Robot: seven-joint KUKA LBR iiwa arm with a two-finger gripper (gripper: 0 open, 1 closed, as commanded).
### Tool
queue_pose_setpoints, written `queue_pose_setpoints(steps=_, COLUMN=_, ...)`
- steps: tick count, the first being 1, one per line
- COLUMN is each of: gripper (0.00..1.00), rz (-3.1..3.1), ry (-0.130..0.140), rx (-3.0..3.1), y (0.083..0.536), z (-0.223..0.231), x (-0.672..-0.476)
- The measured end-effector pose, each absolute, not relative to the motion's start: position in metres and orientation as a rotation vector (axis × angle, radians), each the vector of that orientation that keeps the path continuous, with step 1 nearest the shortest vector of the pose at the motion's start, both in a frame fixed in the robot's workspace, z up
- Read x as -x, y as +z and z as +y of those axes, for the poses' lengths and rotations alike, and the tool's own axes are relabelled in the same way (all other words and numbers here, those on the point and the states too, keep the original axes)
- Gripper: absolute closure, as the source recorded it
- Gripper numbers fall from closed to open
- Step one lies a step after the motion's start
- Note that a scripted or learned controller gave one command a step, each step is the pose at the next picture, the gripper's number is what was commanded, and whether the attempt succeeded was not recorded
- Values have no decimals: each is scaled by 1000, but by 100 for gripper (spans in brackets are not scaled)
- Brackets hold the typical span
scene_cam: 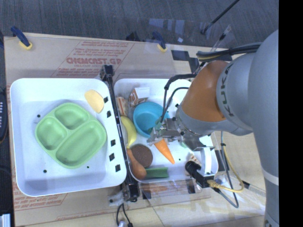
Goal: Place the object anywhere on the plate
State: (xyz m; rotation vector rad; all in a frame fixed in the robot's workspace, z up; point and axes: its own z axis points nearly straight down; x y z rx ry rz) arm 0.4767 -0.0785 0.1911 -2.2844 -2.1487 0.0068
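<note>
A cardboard-covered bench (94, 56) stood on grey carpet (94, 8), bearing two white bins. The pincer (163, 135) hung over the right bin (142, 85), its opening impossible to judge. A carrot (164, 150) lay just below its tip, a blue bowl (147, 117) touching its left. Well to its left, the green plate (71, 135) sat in the left bin (23, 126), a yellow lemon (94, 100) beside it.

A robotics lab — white bins (28, 183) clamped to a cardboard-covered bench (94, 56); grey carpet; loose cables (227, 186).
</note>
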Motion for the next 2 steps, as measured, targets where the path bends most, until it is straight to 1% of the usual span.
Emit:
queue_pose_setpoints(steps=1, gripper=0, rz=-2149, ry=7, rx=2284, y=191, z=-79, x=-477)
queue_pose_setpoints(steps=2, gripper=0, rz=-1976, ry=11, rx=2433, y=190, z=16, x=-559)
